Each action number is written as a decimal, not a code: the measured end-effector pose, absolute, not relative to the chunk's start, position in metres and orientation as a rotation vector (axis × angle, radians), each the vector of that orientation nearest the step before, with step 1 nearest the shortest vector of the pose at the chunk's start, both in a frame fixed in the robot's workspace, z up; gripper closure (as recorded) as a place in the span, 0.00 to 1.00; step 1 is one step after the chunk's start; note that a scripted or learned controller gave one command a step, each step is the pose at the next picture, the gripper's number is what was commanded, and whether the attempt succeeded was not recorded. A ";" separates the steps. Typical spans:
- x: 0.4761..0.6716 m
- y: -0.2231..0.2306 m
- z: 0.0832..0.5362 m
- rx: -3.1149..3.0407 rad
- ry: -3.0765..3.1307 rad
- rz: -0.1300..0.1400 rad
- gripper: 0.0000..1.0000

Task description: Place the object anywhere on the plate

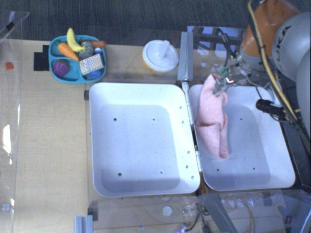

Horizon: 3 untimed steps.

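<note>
A pink cloth (212, 120) hangs in a long fold over the left side of the right bin (257, 149). Its top end is pulled up into a peak at my gripper (222, 81), which is shut on that peak near the bin's far left corner. The cloth's lower end rests on the bin floor. The plate (51, 62) is a blue divided tray at the far left of the bench, beyond the left bin (136, 140). It carries a toy banana (73, 40), a carrot (67, 50) and other small toy foods.
A white and yellow round lidded cup (160, 56) stands behind the left bin. A metal divider (183, 57) runs between the bins at the back. Cables and the arm's grey and orange body (272, 28) crowd the upper right.
</note>
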<state>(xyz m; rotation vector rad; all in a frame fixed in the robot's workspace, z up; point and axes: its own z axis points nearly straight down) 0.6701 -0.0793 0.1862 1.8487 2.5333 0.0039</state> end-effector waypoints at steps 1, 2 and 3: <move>0.672 -0.077 0.226 1.840 2.540 0.004 1.00; 0.656 -0.029 0.235 1.292 2.859 0.004 1.00; 0.644 0.032 0.235 0.696 3.059 0.004 1.00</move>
